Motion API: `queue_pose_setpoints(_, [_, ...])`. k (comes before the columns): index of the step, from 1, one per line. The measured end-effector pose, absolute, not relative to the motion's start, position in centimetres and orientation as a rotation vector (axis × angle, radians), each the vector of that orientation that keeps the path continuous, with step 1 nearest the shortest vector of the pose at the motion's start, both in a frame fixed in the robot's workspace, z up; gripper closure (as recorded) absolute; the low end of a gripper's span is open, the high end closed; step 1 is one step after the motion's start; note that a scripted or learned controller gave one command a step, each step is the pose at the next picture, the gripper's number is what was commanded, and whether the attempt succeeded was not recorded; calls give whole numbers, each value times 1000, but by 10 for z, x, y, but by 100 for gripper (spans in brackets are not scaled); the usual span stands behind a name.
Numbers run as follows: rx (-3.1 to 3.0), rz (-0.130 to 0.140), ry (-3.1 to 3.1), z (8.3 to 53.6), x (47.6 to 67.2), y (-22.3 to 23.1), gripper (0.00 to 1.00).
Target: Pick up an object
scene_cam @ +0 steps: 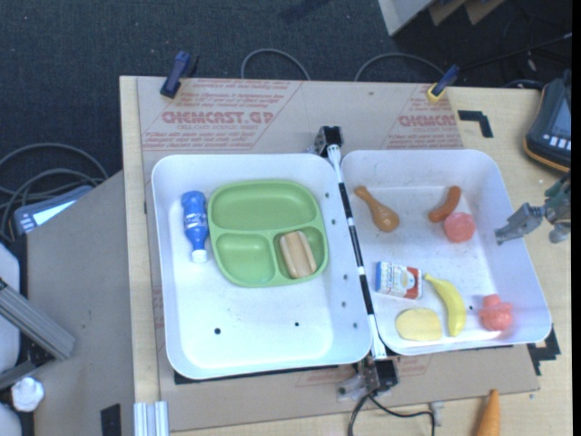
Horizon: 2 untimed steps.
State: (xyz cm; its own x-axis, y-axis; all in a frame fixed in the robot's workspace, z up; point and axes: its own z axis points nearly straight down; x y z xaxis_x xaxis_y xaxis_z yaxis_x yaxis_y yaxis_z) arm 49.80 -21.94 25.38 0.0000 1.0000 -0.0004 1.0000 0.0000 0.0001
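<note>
End effector: you see it at the far right edge (526,223), grey, just over the right rim of the right bin — nothing shows between its fingers, and you cannot tell from here whether they are spread or closed.
Right bin: white, shallow (481,166); it holds all the loose pickable items.
Drumstick: brown toy chicken leg (378,209), upper left of the right bin, lying at a slant.
Sausage: reddish-brown (445,204), upper middle, its lower end just beside the pink ball.
Pink ball: (459,228), nearest item to the end effector, yet apart from it.
Carton: small white carton with a red end (398,281), lying flat near the divider.
Banana: yellow (449,303), just right of the carton, curving down.
Yellow piece: pale, rounded (418,325), at the front edge, touching or nearly touching the banana's tip — hard to call.
Red fruit: lumpy (496,313), front right corner.
Left bin: white (172,243); holds a green divided tray (263,209) with a bread roll (296,253) in its lower right compartment.
Blue bottle: (193,224), lying just left of the tray, white cap toward you.
Worktop: tan board with red lettering (218,116) under both bins.
</note>
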Motion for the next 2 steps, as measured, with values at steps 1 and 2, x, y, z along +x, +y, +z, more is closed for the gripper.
queue_pose_setpoints(1, [2223,-1,2222,129,487,-200,0])
queue_pose_setpoints(2, [2222,-1,2223,84,479,-168,0])
